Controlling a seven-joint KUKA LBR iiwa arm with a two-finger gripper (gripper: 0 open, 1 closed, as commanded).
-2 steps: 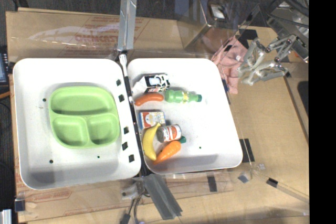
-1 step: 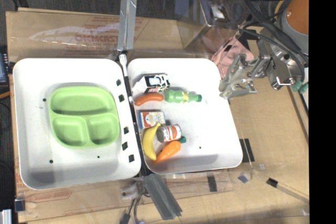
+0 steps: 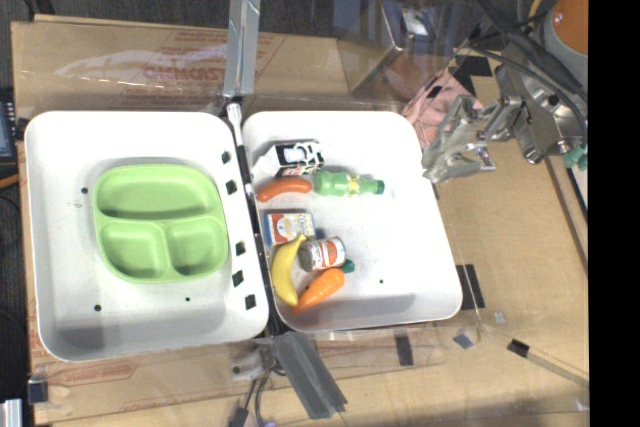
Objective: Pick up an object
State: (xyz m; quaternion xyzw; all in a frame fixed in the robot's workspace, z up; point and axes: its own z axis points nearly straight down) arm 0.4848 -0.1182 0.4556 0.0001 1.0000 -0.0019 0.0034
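Note:
The right bin [image 3: 400,245] holds several small items along its left side: a black-and-white carton [image 3: 298,154], an orange sausage-shaped toy [image 3: 284,187], a green bottle [image 3: 345,183], a red-and-white box [image 3: 287,226], a yellow banana [image 3: 285,270], a small can [image 3: 321,254] and an orange carrot [image 3: 322,287]. My gripper [image 3: 455,158] hangs over the right bin's upper right rim, well right of the items. Nothing is between its fingers, which appear spread apart.
The left bin [image 3: 60,215] carries a green compartment tray [image 3: 160,220]. A grey divider bar [image 3: 241,45] rises at the back between the bins. Cables and the arm's body [image 3: 540,115] crowd the upper right. Brown cardboard [image 3: 520,255] lies right of the bins.

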